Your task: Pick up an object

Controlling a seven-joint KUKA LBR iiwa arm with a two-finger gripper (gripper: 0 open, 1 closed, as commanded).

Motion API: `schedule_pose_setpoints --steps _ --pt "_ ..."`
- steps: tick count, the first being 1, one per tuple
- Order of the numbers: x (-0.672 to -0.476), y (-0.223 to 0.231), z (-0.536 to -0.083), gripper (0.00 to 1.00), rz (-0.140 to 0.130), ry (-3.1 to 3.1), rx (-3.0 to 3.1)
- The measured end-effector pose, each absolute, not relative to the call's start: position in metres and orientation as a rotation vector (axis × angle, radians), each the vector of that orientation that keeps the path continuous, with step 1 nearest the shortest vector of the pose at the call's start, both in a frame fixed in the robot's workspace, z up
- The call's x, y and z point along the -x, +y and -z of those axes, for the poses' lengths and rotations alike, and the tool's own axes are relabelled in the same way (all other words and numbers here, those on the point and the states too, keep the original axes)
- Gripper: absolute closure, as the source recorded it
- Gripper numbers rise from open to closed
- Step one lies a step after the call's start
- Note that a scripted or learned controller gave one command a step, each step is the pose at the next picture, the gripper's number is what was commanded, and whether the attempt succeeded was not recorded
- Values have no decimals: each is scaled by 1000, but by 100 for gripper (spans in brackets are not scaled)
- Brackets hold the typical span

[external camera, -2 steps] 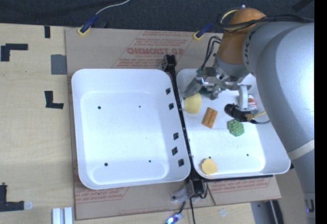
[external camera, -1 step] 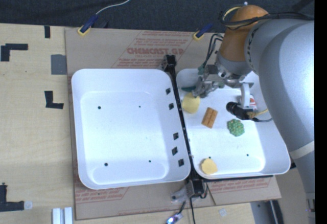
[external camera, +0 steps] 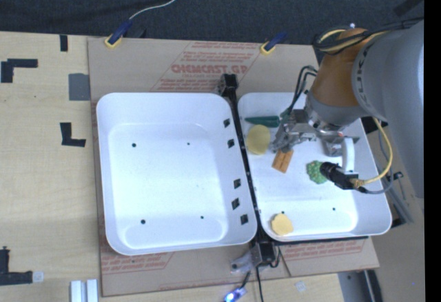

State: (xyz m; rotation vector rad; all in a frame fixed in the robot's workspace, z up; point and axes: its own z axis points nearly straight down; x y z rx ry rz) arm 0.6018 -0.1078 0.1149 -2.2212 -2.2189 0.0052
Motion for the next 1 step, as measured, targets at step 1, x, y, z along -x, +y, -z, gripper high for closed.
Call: schedule_pose_setpoints --steps 1 --pt "-617 -158 -388 100 13 -2235 2233"
